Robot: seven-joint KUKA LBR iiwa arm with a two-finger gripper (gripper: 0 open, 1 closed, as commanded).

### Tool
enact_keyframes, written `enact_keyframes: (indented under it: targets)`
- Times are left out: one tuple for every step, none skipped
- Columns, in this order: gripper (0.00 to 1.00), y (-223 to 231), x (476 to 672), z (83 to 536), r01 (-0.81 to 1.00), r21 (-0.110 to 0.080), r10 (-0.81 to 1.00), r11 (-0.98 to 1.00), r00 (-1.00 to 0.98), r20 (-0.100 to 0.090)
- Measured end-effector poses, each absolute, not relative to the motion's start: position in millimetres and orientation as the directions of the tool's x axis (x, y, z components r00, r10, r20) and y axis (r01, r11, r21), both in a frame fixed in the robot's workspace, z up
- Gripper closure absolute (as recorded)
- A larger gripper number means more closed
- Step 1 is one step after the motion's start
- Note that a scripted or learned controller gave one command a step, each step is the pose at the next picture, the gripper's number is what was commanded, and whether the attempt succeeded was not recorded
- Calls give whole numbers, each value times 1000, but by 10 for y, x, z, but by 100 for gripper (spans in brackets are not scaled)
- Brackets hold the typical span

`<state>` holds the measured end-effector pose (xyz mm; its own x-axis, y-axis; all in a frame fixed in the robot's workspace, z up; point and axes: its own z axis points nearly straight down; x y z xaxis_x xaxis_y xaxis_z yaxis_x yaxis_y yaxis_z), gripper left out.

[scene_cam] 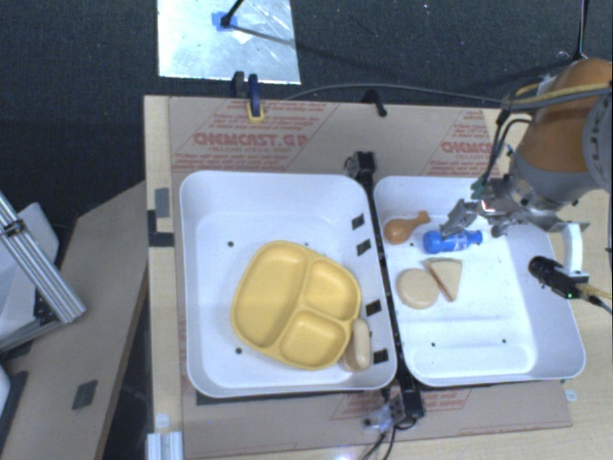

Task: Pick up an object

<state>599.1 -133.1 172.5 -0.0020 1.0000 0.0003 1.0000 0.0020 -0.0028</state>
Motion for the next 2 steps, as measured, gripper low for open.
enact_keyframes:
  targets:
    - [0,-1274,5903,1171,1000,-3,1000,2,-2,1]
    - [0,-1269,5905,828,1000,-1,1000,1,-1,0]
